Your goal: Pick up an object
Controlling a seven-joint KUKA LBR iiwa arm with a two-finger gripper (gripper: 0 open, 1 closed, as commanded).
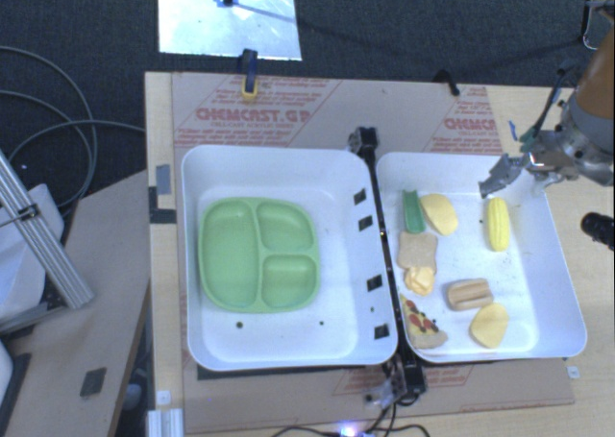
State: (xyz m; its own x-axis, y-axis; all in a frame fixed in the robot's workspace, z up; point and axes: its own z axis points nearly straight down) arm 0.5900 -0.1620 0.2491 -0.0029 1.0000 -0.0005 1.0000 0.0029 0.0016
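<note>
From the right edge, the grey arm's gripper [504,179] hovers with fingers spread and bare, just above the yellow corn cob [497,223] in the right white bin [553,277]; the brown cardboard-covered table [288,113] lies beneath.

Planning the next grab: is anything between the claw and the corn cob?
Nothing visible. The claw sits above the right bin's far edge, just up from the corn cob, with bare bin floor around the cob.
</note>
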